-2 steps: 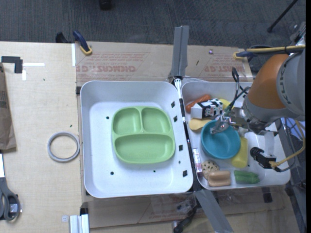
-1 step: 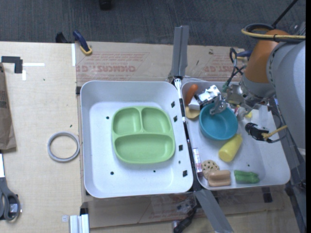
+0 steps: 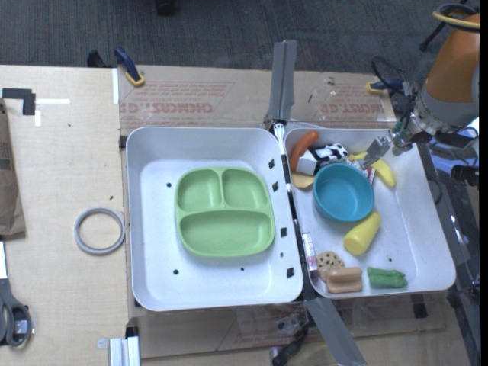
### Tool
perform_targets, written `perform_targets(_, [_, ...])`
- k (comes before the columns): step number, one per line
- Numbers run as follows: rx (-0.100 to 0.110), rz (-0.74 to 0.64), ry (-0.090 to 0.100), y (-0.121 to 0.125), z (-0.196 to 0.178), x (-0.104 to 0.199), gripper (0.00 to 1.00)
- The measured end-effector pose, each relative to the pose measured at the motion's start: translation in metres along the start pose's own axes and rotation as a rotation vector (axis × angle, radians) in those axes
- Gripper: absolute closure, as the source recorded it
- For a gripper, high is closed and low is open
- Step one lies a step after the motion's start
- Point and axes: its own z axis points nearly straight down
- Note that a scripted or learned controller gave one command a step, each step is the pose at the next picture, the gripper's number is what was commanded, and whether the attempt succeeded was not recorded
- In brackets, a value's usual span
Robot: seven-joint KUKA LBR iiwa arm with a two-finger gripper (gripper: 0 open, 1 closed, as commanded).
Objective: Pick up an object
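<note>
The right bin (image 3: 435, 227) holds several toy items. A blue bowl (image 3: 344, 194) sits at its middle, with an orange carrot (image 3: 303, 146) and a black-and-white toy (image 3: 330, 153) behind it. A yellow banana (image 3: 386, 174) lies at the bowl's right, and a yellow cylinder (image 3: 363, 233) in front of it. Along the front wall lie a cookie (image 3: 329, 261), a tan sausage (image 3: 344, 279) and a green piece (image 3: 386, 277). My gripper (image 3: 375, 155) hangs low at the back of this bin, just behind the bowl's far rim and beside the banana. Nothing shows as held.
The left bin (image 3: 149, 227) carries a green divided plate (image 3: 225, 210). A grey upright bar (image 3: 282, 82) stands between the bins at the back. On the bench to the left lie a tape ring (image 3: 99, 229) and scissors (image 3: 11, 322). A blue clamp (image 3: 130, 65) sits at the back.
</note>
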Motion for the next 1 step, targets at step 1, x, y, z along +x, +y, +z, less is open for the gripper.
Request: perform_targets(1, [-0.001,-0.002,-0.003,0.0007,-0.0095,-0.0003,1.0])
